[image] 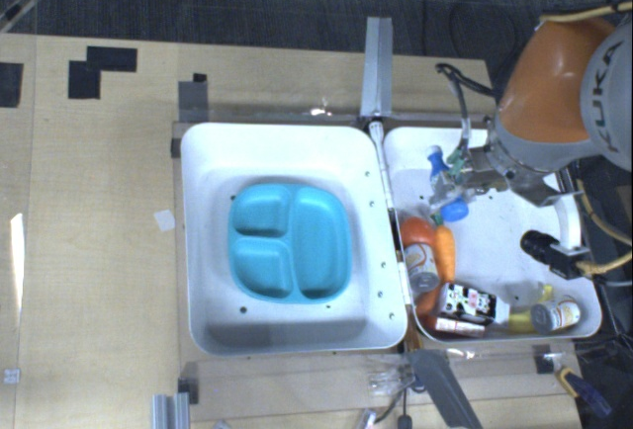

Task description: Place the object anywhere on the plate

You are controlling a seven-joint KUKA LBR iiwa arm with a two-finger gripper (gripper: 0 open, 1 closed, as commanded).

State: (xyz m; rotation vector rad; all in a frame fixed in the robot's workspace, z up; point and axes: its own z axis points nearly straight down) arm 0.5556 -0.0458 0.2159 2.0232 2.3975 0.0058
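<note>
My arm (pixel 569 101), entering at 3 o'clock. I see a rounded orange band (pixel 544 81) over a grey casing that bears dark lettering at the frame's edge. Below it sits a grey metal wrist block. A thin black cable (pixel 457 86) loops from the wrist toward 11 o'clock. At 9 o'clock of the wrist is the pincer (pixel 445 182), a small assembly with blue parts. A black cylindrical fitting (pixel 542 247) lies at 5 o'clock.
</note>
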